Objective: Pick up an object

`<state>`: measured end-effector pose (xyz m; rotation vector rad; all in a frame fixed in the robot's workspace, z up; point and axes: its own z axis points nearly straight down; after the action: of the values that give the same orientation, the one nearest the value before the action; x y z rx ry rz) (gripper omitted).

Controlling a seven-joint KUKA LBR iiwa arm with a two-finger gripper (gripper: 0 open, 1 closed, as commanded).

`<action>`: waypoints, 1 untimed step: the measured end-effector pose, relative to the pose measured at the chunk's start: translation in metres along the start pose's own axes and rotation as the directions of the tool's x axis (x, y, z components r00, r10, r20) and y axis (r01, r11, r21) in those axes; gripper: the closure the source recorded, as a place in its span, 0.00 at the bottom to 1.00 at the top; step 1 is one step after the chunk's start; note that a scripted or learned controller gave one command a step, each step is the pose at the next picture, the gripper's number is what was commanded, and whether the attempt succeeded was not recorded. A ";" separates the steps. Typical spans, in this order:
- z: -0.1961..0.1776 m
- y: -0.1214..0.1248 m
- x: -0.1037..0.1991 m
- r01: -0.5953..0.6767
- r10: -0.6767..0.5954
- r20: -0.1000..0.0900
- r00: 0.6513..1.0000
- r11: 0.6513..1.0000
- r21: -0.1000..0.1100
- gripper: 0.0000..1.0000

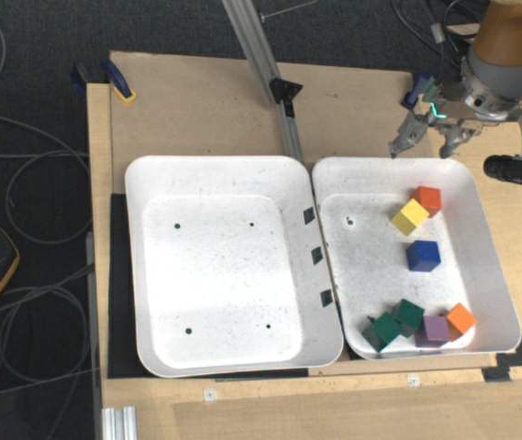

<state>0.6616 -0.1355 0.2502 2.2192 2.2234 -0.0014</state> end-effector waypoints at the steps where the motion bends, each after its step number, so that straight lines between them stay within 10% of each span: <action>1: 0.045 -0.008 0.002 -0.002 0.002 -0.001 1.000 1.000 0.004 0.00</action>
<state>0.6538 -0.1339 0.2050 2.2235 2.2239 -0.0047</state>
